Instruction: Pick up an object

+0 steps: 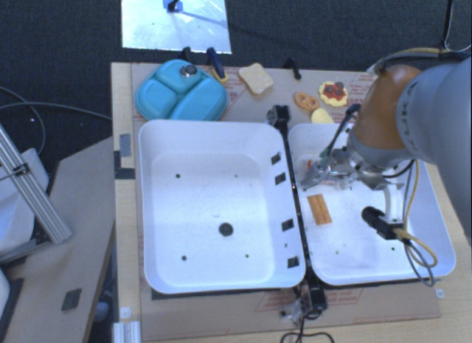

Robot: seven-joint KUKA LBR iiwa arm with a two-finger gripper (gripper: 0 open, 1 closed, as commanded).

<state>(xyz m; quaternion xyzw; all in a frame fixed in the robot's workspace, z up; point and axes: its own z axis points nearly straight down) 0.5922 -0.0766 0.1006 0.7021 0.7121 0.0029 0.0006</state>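
An orange rectangular wafer-like piece (319, 209) lies flat in the right bin (413, 260), near its left wall. My gripper (310, 177) hangs over the upper left part of that bin, just above and slightly left of the orange piece. Nothing visibly hangs from the gripper. A small dark disc (226, 229) rests on the floor of the left bin (169, 186). The grey arm with its orange band (387, 113) covers the bin's upper right part.
Behind the bins on the bench lie a blue sectioned dish (181, 92), a toast slice (256, 78), a pretzel (306, 100), a small tart (333, 93) and a yellow piece (321, 116). Black cables (413, 249) loop over the right bin.
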